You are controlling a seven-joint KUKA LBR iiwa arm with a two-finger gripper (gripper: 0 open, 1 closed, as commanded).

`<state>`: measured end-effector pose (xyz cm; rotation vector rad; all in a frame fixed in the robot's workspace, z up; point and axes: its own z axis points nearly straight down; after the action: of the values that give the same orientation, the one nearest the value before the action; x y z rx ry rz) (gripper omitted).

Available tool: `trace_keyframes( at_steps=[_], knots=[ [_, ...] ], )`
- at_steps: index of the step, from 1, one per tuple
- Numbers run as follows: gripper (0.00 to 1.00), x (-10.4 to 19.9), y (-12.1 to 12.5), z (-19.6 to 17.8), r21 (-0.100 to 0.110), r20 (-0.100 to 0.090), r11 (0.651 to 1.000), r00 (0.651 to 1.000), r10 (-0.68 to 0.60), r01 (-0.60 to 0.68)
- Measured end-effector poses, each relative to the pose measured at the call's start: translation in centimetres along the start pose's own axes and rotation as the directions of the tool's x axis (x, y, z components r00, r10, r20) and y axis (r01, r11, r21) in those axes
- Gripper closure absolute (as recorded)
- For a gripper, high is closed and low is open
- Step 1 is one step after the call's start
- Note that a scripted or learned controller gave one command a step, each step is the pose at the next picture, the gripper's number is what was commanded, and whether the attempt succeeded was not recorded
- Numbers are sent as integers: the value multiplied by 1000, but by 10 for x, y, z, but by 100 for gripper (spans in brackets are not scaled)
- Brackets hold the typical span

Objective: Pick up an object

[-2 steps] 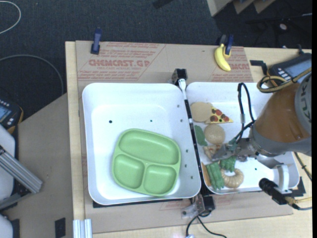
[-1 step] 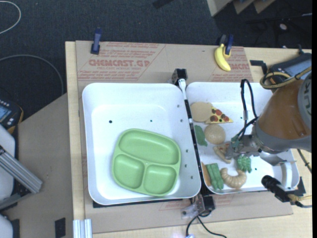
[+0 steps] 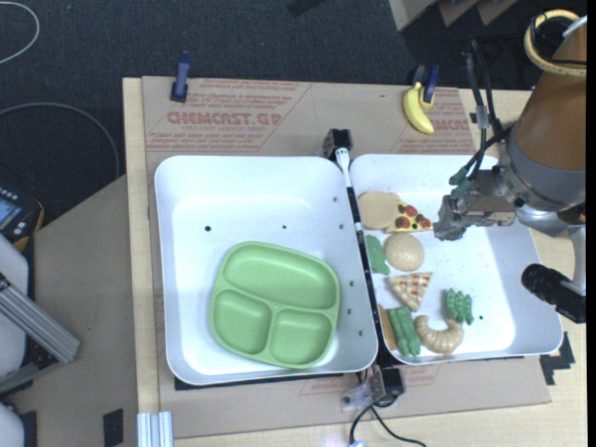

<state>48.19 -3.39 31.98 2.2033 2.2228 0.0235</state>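
While fingers (image 3: 451,223) hover, state unclear, pizza slice (image 3: 407,216) lies just left, apart.

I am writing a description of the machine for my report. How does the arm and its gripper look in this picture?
The arm is bulky and rounded, grey below a broad orange band. Thin black cables run beside it. Its gripper is a small, dark grey metal assembly.
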Motion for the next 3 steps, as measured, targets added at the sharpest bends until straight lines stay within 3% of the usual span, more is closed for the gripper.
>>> trace_keyframes(
  at_steps=[1,2,3],
  knots=[
    [100,103,0,-51,11,-2,1000,1000,-4,4],
    [100,181,4,-89,13,-2,1000,1000,-1,1],
    [100,152,31,2,29,6,1000,1000,13,-13]
  ],
)
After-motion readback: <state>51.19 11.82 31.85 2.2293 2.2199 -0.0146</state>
